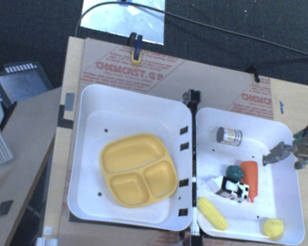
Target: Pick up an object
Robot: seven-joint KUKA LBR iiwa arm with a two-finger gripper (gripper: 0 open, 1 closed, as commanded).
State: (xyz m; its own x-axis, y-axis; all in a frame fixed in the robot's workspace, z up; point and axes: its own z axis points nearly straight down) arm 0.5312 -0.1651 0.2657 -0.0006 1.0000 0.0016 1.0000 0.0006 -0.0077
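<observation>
My gripper (280, 153) hovers at the carrot's (249, 177) one o'clock; whether its claw is parted, I cannot tell. I'd descend centred, straddling the carrot crosswise.

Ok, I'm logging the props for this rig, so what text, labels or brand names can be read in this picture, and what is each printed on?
"CHEMCAST GP": red print on the brown sheet under the bins, at its upper left.
"CHEMCAST": the same red print at the sheet's upper right, slanted and partly cut off.
Label on the small jar in the right bin: too small to read.
</observation>
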